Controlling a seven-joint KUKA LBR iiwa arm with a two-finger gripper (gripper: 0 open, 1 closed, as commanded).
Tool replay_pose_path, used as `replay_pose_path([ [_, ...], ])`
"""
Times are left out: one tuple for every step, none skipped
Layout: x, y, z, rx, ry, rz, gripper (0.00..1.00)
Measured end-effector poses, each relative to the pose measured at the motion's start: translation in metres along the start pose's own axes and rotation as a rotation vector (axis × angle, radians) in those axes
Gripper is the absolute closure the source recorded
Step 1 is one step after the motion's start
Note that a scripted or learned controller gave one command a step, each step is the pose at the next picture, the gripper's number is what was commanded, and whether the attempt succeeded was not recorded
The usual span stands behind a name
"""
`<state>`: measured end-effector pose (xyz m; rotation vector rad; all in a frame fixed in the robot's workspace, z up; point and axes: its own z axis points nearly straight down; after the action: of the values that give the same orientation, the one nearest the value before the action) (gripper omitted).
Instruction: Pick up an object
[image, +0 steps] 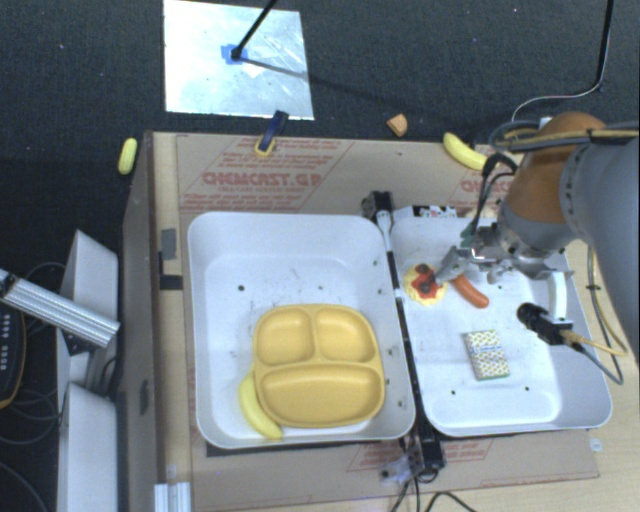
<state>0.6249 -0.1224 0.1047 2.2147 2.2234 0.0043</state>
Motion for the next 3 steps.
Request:
replay_pose_path([
  [0.0,0.001,-0.011,-0.002,-0.001,-0.004,1.0],
  [0.0,0.001,-0.011,-0.001,-0.001,-0.004,0.0],
  [-0.006,-0.067,0.021,0.005,0.001,0.003,0.0],
])
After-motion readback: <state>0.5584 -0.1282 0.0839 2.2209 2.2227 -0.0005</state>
